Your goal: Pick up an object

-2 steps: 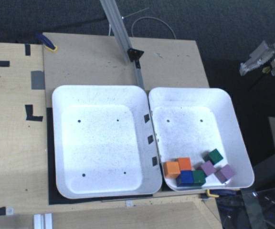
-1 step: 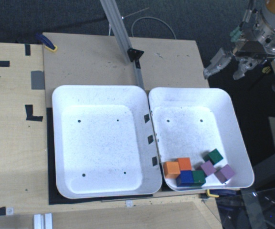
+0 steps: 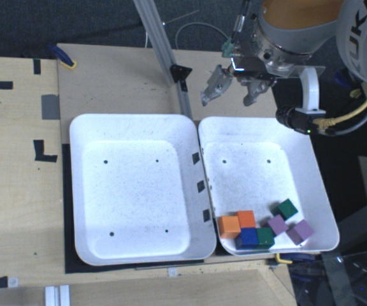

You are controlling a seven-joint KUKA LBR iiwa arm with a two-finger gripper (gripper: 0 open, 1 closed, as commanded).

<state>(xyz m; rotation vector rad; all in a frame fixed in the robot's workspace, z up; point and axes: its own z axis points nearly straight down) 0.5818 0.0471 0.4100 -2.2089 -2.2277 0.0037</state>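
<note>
Several small blocks lie in the near end of the right bin: two orange blocks, a blue block, a green block, a darker green block and two purple blocks. My gripper hangs high above the far edge of the right bin, well away from the blocks. Its fingers are spread apart with nothing between them.
The left bin sits beside the right one. A slanted metal pole rises behind the bins. A yellow cable and a black fitting hang off the arm at the right. The bench carries black tape marks.
</note>
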